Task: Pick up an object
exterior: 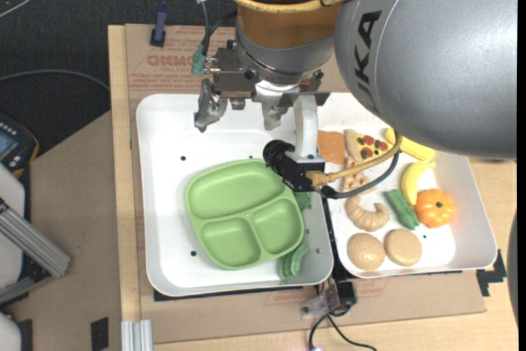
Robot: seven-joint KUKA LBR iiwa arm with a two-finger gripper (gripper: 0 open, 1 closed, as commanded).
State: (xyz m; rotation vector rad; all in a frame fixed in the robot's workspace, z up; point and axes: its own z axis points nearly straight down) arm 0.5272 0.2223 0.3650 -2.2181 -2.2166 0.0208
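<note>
A light green divided plate [245,214] lies tilted in the left bin [160,177], towards its front right. My gripper [238,117] hangs over the back of that bin, just behind the plate's far rim. Its fingers [203,114] stand apart, open, with only white bin floor between them. The right bin [472,247] holds toy food: a pizza slice [366,145], a banana [413,177], an orange pumpkin [434,207], a croissant [368,214] and two tan rolls [366,251]. The arm's grey body hides the back of the right bin.
A small green piece [292,262] sticks out under the plate's front right corner. A black cable fitting [286,160] hangs by the wall between the bins. A green pod [401,208] lies beside the pumpkin. Bare bin floor shows left of the plate.
</note>
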